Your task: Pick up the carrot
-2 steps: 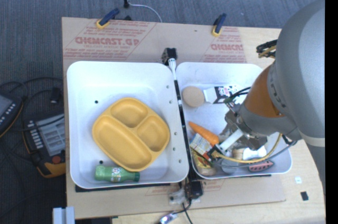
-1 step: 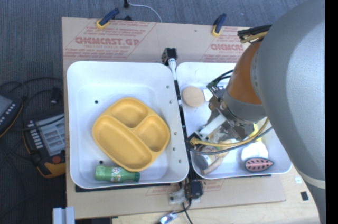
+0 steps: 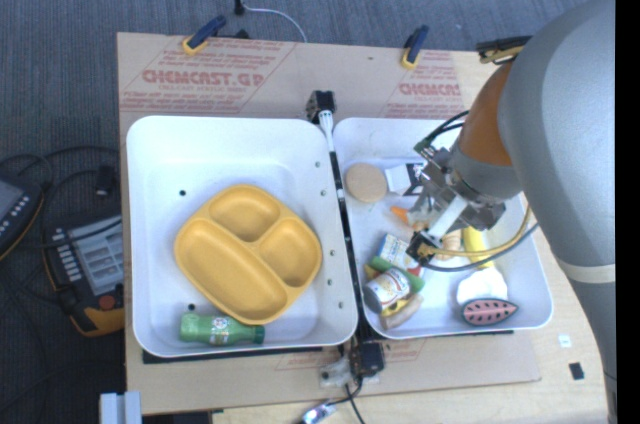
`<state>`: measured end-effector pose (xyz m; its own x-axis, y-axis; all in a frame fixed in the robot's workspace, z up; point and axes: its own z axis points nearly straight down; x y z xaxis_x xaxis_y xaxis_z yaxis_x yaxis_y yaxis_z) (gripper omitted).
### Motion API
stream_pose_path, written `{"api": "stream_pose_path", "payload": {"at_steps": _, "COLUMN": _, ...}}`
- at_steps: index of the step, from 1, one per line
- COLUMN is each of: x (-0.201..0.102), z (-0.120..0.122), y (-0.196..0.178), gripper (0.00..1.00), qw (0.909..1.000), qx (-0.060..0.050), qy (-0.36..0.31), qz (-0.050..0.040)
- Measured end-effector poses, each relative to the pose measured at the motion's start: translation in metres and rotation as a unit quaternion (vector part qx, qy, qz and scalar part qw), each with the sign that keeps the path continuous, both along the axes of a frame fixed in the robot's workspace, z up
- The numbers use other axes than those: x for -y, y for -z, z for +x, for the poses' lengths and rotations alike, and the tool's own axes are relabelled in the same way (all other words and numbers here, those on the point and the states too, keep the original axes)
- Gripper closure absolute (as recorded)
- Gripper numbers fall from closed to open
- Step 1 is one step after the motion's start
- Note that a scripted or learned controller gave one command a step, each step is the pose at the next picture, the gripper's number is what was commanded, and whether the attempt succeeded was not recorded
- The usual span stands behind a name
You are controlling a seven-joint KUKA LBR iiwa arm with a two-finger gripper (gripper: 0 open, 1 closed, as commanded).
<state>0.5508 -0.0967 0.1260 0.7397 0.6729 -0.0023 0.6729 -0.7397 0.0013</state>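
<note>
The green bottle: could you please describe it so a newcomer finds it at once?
Look in the left white bin, which holds a yellow divided plate. The green bottle lies on its side by the near wall, beside that plate; it alone there is green.

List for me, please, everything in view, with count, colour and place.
bins: two, white, side by side on the board
board: one, brown, under both bins
clamps: two, yellow and blue, board's far edge
divided plate: one, yellow, middle of left bin
bottle: one, green, lying at left bin's near edge
disc: one, tan, right bin's far left
carrot: one, orange, right bin, beside the gripper, partly hidden
packets and can: several, green, white, brown, right bin's near left
yellow item: one, yellow, right bin, partly under the arm
watermelon slice: one, pink, right bin's near right corner
arm: one, grey with orange band, reaching from the right
gripper: one, dark, over the right bin's middle
</note>
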Motion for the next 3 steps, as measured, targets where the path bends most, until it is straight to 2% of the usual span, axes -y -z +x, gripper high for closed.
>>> {"api": "stream_pose_path", "payload": {"at_steps": 1, "x": 0.017, "z": -0.04, "y": 0.036, "gripper": 1.0, "qw": 0.9996, "qx": 0.01, "qy": 0.025, "qz": -0.0025}}
{"api": "stream_pose_path", "payload": {"at_steps": 2, "x": -0.038, "z": -0.009, "y": -0.058, "gripper": 1.0, "qw": 0.9805, "qx": -0.001, "qy": 0.197, "qz": 0.0007}}
{"api": "stream_pose_path", "payload": {"at_steps": 3, "x": -0.051, "z": -0.055, "y": -0.058, "gripper": 1.0, "qw": 0.9644, "qx": -0.001, "qy": 0.264, "qz": 0.0005}}
